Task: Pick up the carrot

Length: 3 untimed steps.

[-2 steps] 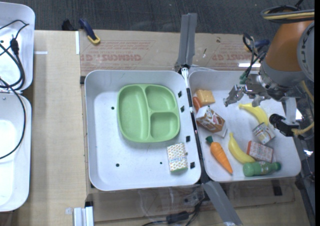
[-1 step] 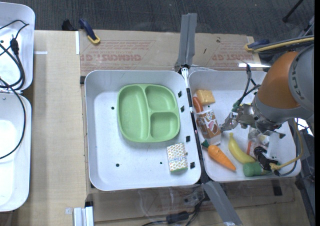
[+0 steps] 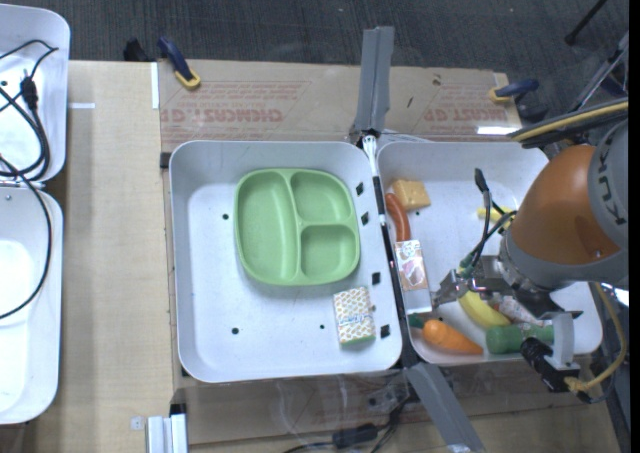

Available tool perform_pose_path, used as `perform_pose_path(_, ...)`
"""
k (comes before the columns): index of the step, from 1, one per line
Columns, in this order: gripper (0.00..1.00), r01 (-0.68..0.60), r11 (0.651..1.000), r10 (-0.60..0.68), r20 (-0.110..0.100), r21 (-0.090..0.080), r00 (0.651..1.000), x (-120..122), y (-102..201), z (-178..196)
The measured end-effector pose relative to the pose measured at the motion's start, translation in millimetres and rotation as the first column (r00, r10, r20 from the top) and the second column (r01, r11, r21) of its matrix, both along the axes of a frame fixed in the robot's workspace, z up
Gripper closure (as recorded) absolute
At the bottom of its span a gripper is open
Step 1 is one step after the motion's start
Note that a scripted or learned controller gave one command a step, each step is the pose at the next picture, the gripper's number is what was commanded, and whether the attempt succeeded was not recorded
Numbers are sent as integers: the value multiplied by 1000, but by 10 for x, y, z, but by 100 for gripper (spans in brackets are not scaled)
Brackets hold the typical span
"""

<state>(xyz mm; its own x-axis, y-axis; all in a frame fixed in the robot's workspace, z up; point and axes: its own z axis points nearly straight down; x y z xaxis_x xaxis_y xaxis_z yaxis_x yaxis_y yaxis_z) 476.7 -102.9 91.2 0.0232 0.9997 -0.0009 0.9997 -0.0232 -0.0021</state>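
The orange carrot (image 3: 450,338) lies with its green top to the left at the front left corner of the right bin (image 3: 440,156). My gripper (image 3: 452,291) hangs low over the front of that bin, just above and behind the carrot and beside a yellow banana (image 3: 483,311). I see nothing held in it. The arm's orange band (image 3: 565,211) hides the right side of the bin.
A green item (image 3: 506,339) lies right of the carrot. A red sausage (image 3: 398,217), a tan block (image 3: 408,194) and a small packet (image 3: 410,266) line the right bin's left wall. The left bin (image 3: 200,271) holds a green divided plate (image 3: 297,226) and a patterned small box (image 3: 354,316).
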Motion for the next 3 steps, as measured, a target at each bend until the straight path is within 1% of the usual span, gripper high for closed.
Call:
perform_pose_path(1, 0, 63, 998, -63, -1, 1, 998, 90, -26, -4)
perform_pose_path(2, 0, 144, 990, -144, 0, -1, 990, 321, -4, 639)
perform_pose_path(3, 0, -136, 991, 136, 2, 0, 991, 9, -99, 3)
